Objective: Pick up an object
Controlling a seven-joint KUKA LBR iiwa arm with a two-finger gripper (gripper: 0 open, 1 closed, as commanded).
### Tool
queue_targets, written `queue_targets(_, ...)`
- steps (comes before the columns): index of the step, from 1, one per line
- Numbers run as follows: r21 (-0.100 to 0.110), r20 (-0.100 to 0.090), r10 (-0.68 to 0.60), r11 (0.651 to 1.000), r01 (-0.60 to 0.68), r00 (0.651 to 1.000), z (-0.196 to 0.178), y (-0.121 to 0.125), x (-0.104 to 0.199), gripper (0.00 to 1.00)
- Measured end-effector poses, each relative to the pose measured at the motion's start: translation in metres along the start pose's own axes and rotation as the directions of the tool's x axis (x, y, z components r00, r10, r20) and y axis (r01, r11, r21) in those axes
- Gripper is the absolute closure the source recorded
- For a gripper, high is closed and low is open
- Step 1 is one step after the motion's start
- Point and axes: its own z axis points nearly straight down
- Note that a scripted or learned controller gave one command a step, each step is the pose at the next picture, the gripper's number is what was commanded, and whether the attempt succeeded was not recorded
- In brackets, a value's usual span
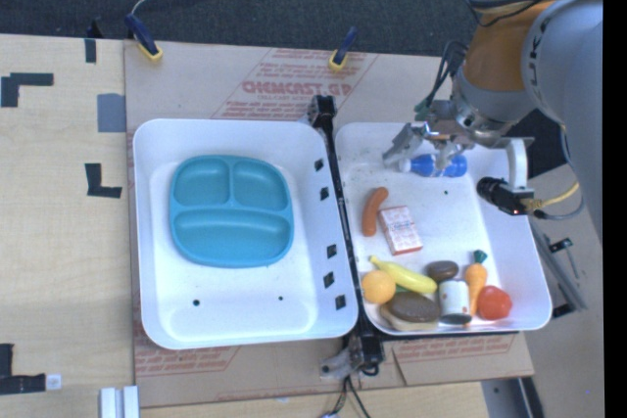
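Gripper [428, 148] down in the right bin [509, 240], near its back edge, fingers spread apart w/ a small blue thing [438, 165] right under/between them. Can't tell if actually pinching it or just hovering, tbh. Rest of the stuff in same bin: sausage [373, 210] upright-ish near the divider, little red & white box [400, 230] just beside it. Front edge pile: orange [378, 287], banana [405, 276], brown cookie-looking thing [412, 309], dark oval thing [442, 270], white can [453, 297], carrot [475, 280], tomato [493, 302], all crowded together & touching. Left bin [157, 240] w/ a blue divided plate [233, 211], 3 sections, sitting flat toward the back.
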Motion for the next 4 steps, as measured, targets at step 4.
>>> queue_targets(4,-0.002,0.000,0.000,1.000,0.000,1.000,0.000,-0.058,0.032,0.00)
